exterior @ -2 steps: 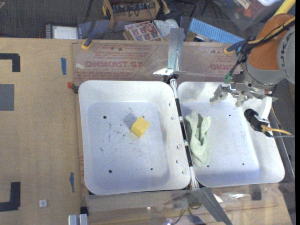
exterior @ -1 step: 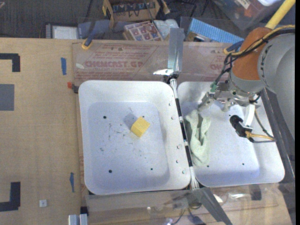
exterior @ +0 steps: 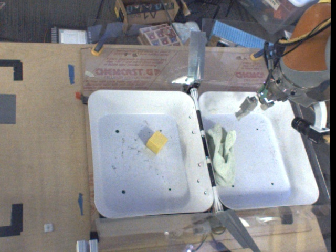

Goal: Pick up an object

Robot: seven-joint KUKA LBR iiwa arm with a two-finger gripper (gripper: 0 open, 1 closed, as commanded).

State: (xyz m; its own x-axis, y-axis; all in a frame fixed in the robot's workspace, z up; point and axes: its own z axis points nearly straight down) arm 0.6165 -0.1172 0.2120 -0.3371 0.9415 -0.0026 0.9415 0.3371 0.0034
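Bright, even overhead light; soft shadows, slight blur.

Two white bins sit side by side on a brown tabletop with blue tape marks, cluttered boxes behind

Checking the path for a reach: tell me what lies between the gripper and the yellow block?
From the gripper toward the yellow block, the camera view shows the crumpled green cloth just below that line, then the bins' meeting rims.
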